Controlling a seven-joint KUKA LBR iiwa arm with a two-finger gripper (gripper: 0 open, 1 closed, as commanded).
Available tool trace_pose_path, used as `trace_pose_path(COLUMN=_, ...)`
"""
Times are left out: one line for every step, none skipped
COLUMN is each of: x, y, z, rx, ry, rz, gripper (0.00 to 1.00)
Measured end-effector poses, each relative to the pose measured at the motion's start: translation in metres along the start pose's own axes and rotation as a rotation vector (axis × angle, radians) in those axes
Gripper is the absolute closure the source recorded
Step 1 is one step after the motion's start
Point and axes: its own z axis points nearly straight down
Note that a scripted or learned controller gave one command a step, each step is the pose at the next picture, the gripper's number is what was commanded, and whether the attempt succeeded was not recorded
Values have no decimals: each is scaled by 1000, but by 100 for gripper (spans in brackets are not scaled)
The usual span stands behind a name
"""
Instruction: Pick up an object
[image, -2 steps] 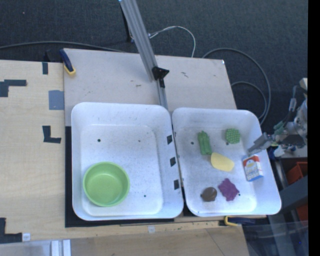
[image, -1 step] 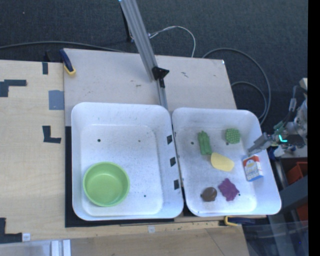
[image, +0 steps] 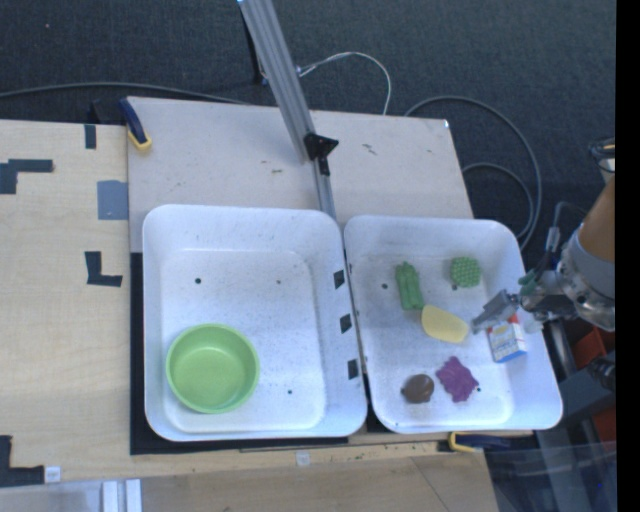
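Camera view: gripper (image: 497, 312) hangs over the right bin (image: 530, 400), near its right wall; whether the jaws are spread or clenched, cannot tell. Yellow piece (image: 443, 324) lies just left of them, mid-bin. Looks light, rounded, likely slick; grip across its narrow width. Small carton (image: 507, 342) beneath the wrist is hard to make out.

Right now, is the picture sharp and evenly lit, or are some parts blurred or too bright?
Camera view: both white bins look bright, nearly washed out; the round green bowl is clear; the gripper and small white carton beside it look soft; the carton's print is unreadable.
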Motion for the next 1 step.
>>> trace_pose_path(x=1, y=2, z=64, rx=1, ry=0, rz=0, gripper=0)
